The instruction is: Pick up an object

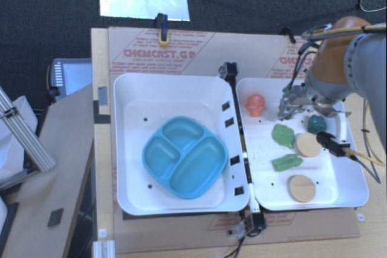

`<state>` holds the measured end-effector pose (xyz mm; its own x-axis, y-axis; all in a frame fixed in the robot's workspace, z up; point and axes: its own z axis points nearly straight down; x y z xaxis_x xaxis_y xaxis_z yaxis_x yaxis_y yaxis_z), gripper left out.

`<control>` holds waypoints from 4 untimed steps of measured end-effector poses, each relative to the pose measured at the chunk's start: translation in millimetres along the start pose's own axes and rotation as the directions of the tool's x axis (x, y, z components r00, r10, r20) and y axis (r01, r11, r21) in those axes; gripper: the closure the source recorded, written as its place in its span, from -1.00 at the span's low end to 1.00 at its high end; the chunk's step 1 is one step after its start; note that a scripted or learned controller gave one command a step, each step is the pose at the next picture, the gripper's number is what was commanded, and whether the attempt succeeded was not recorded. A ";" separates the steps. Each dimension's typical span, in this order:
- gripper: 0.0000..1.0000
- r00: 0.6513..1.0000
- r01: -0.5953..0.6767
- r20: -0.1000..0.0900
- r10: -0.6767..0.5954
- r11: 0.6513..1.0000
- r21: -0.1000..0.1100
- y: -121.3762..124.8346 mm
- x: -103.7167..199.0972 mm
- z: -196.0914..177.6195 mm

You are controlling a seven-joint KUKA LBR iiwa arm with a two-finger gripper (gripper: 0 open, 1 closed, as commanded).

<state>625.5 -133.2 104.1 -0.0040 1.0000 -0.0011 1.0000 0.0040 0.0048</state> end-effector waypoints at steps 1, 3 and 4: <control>1.00 1.000 0.000 0.000 0.000 1.000 -0.001 -0.2 0.5 -64.1; 1.00 1.000 0.002 0.000 -0.002 1.000 0.002 2.0 0.5 -104.9; 1.00 1.000 0.002 -0.001 -0.002 1.000 0.005 -17.6 53.4 -98.6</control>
<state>607.3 -79.8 202.6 -0.0062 1.0000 0.0000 1.0000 0.0062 -0.0005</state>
